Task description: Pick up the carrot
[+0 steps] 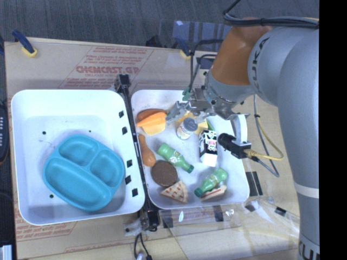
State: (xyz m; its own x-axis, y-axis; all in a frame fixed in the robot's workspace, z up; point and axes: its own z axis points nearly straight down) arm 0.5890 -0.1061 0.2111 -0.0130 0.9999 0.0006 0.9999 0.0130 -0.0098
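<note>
A: Camera view. The long orange carrot (146, 150) is lying in the right white bin (238, 196), hard against its left wall, along the black divider clips (128, 124). Its upper end is close under the orange-yellow wedge-shaped toy (152, 122).

B: Gripper position?

A: The grey two-finger gripper (188, 108) is seen over the upper middle of the right bin, near the small clear jar with a grey lid (188, 127). Well apart from the carrot. Nothing is seen between the jaws; whether they are wide or narrow cannot be told, as the wrist hides them.

B: How should the pick be done?

A: Judged from here: the tool should be shifted left and toward the near side, then centred on the carrot's mid-length. The jaws should be set across the narrow axis. The wall-side finger is given very little room, so a slight offset from the wall or a tilted approach is advised.

B: Risks?

A: The green toy bottle (176, 158) and the brown round disc (164, 173) lie just beside the carrot. They could be clipped or caught instead.
</note>
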